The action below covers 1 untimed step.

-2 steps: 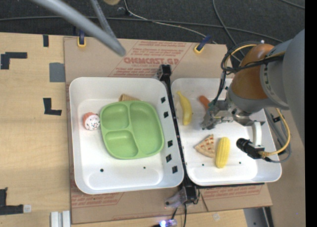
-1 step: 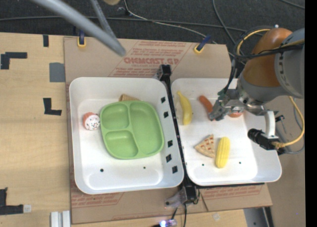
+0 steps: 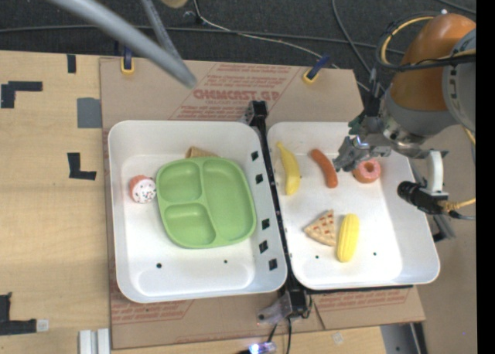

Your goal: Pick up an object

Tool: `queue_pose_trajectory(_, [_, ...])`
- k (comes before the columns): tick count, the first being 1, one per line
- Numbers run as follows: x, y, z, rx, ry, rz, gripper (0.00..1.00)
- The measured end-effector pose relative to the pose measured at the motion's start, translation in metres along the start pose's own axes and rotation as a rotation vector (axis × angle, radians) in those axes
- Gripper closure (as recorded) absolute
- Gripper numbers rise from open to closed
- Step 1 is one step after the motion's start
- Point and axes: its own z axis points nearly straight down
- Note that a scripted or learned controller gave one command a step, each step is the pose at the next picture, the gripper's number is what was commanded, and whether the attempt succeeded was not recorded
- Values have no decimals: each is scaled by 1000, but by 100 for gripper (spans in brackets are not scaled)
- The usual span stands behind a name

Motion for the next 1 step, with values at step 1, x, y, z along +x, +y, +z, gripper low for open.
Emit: queue_pose_trajectory(1, [0,0,-12,3,1,1,100])
